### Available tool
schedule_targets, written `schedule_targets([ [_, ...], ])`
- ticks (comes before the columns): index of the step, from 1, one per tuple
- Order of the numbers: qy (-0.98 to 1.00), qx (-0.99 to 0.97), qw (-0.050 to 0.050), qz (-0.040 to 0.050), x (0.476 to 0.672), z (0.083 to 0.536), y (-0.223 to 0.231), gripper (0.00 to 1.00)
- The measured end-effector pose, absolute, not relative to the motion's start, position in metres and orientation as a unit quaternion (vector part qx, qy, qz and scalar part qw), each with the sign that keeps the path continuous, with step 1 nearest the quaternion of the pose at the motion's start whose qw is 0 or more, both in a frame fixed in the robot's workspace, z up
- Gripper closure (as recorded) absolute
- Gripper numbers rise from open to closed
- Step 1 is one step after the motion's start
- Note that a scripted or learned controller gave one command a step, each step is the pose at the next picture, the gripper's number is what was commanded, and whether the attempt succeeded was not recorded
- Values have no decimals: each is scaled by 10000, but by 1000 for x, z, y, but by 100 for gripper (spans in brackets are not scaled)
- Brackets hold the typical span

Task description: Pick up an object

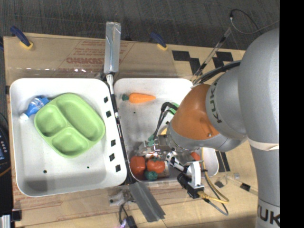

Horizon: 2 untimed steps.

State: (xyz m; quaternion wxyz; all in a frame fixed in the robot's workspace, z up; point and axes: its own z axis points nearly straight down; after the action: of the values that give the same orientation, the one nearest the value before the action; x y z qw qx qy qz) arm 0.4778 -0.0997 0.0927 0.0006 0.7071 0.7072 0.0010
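Observation:
In the right bin [142,127] a toy carrot [139,98] lies near the far wall. Red and orange tomato-like pieces [146,166] with a teal bit [151,175] sit heaped at the near edge. My gripper [156,152] is down low right over that heap, under the orange wrist band [194,118]. The arm's bulk hides the right part of this bin.
The left bin [28,175] holds a green divided plate [70,123], and a blue crumpled thing [36,104] peeks out at the plate's far left. A metal divider [112,46] stands between the bins at the back. Cables trail near the right bin's front corner.

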Motion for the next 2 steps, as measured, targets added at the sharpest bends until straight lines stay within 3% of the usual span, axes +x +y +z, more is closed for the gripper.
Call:
schedule_targets([
  [1,7090,7052,9,12,479,102,-99,100],
  [2,7090,7052,10,12,479,102,-99,0],
])
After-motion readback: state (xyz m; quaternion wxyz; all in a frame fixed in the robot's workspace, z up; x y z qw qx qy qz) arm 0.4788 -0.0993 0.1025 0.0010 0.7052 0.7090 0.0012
